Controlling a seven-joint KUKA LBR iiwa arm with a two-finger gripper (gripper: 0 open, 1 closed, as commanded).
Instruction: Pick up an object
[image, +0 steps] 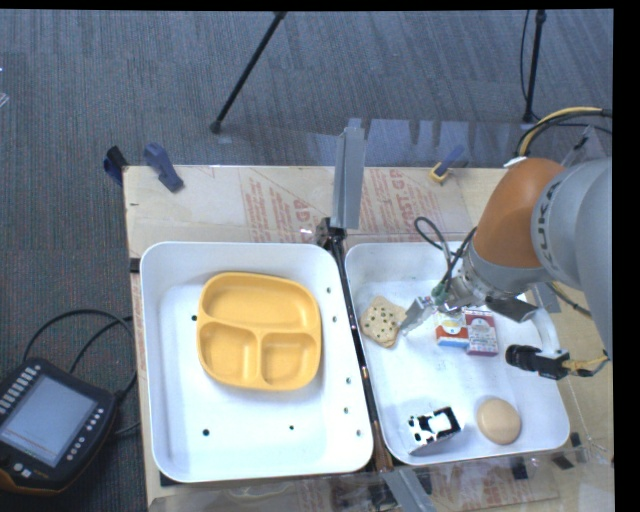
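Note:
In the right bin (400, 262) my gripper (422, 310) hangs low, left of the bin's middle. Just to its left, a tan toy cracker with dark dots (381, 321) lies on the bin floor, its right edge touching or nearly touching the gripper tip. A small red and white carton (470, 333) lies right beside the gripper on its right, partly under the wrist. A tan egg-shaped object (498, 420) and a small black and white toy (433, 427) sit near the bin's front edge.
A yellow divided plate (260, 330) lies in the left bin (170, 400). A raised divider (352, 330) runs between the bins. A grey upright post (349, 185) stands behind them. The arm's orange band (515, 215) overhangs the right bin's back right.

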